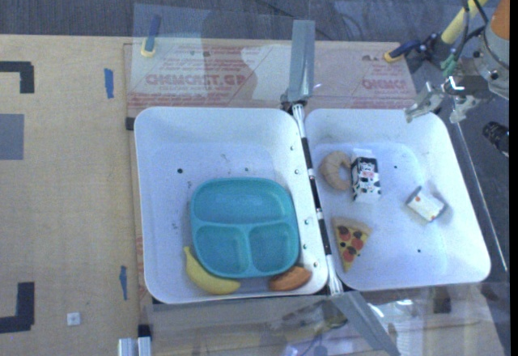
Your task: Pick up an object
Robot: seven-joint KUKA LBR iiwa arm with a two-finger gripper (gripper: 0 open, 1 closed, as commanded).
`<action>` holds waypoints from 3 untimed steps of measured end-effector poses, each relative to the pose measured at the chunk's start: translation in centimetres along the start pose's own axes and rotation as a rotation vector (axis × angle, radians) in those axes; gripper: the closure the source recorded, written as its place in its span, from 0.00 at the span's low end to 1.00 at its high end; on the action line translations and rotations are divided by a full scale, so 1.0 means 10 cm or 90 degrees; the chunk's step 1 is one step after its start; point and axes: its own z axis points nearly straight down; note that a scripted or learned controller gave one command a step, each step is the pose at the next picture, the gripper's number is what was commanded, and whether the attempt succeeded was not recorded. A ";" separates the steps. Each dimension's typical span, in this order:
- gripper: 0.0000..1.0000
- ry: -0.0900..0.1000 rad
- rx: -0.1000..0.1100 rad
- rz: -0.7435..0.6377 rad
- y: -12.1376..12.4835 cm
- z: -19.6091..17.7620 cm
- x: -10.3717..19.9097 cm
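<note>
The left bin (154,144) holds a teal tray (243,226), banana (207,277) and carrot (290,278). The right bin (453,249) holds a croissant (333,170), milk carton (365,177), pizza slice (350,241) and small white block (425,205). The hand (437,99) hangs over that bin's far corner, grasping nothing; whether released or clenched, I cannot tell.

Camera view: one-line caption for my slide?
Gripper hovers above right bin's far corner; milk carton and pizza slice untouched.

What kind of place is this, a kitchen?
Probably a robot test bench, not a kitchen: two white bins hold toy food such as a pizza slice and banana, and a gripper hangs at the bins' edge.

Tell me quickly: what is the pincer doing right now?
Pincer: above the right bin's top-right corner, holding nothing visible; open or closed cannot be told.
</note>
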 end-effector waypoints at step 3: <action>1.00 -0.002 -0.011 -0.015 -0.30 1.68 0.75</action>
